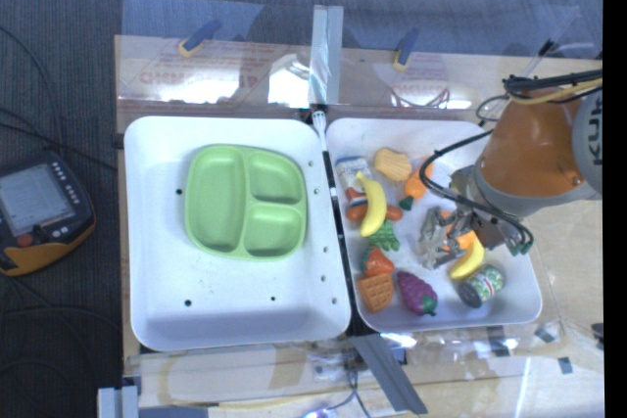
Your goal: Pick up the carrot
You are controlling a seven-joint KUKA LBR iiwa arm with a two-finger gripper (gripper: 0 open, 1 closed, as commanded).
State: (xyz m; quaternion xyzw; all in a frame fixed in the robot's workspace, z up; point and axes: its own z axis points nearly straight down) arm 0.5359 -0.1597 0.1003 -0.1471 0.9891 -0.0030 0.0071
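Observation:
The carrot (pixel 378 260), an orange-red tapered piece with a green leafy end (pixel 386 236), lies in the right bin (pixel 529 308) left of centre. It sits between a yellow banana (pixel 370 204) and a ridged orange piece (pixel 375 291). My gripper (pixel 441 238) hangs low over the middle of the right bin, about a hand's width right of the carrot, under the orange-banded wrist (pixel 529 152). A small orange bit (pixel 462 243) shows right against the gripper's right side; I cannot tell what it is or whether it is held.
The right bin also holds a purple eggplant (pixel 416 293), a second yellow banana (pixel 468 261), a green can (pixel 482 284), a tan bread piece (pixel 392 163), a white packet (pixel 350 173) and an orange piece (pixel 416 185). The left bin (pixel 157 308) holds a green divided plate (pixel 245 201).

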